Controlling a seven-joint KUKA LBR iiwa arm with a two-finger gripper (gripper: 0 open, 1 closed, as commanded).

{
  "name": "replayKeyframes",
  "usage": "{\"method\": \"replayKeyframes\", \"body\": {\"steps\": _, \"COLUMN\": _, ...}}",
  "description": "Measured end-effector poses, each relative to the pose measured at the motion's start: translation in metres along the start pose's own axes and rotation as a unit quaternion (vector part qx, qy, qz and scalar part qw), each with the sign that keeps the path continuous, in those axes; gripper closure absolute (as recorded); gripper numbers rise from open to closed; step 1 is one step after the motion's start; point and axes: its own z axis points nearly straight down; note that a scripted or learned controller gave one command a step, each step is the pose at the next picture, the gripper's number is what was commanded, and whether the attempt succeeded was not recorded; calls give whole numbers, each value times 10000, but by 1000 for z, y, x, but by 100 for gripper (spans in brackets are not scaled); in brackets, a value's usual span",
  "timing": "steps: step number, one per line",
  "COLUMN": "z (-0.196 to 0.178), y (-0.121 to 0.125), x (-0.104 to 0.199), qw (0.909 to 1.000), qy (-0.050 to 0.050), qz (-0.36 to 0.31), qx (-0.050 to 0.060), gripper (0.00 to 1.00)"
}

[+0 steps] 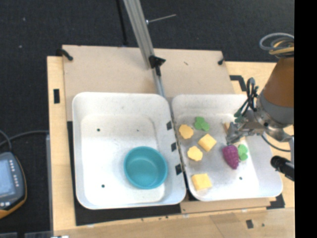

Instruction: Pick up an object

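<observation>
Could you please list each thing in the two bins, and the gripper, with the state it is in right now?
blue bowl: upright, in the left bin.
four yellow pieces: loose in the right bin.
green piece: loose, near the far side.
purple grapes: lying just below the gripper.
small green piece: beside the grapes.
gripper: low over the right bin.

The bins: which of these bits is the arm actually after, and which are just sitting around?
Part of the job:
gripper, low in the right bin
purple grape bunch
small green piece
green leafy piece
four yellow blocks, such as the nearest one

Just lying about:
blue bowl in the left bin
metal pole
handheld controller
</observation>
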Motion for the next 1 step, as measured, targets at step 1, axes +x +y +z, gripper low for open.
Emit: {"method": "replayKeyframes", "body": {"steps": 1, "z": -5, "y": 22, "x": 46, "qw": 10000, "qy": 8, "qz": -1, "qx": 10, "gripper": 100}}
